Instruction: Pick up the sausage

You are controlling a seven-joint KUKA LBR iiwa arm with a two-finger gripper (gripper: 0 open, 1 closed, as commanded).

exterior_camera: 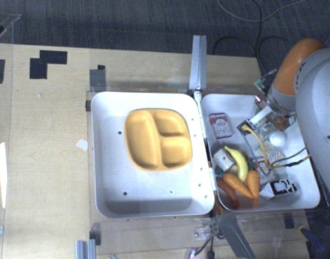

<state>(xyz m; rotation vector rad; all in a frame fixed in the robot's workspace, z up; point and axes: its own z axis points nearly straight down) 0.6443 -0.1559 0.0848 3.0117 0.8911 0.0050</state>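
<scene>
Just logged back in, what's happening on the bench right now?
The arm reaches over the right bin, its hand low above the clutter there: a banana, carrots and a dark red sausage near the front edge. Nothing looks lifted. The left bin holds a yellow divided tray.

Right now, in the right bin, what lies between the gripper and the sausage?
In the camera view, the banana and a carrot lie between the gripper and the sausage, in the crowded near part of the right bin.
</scene>
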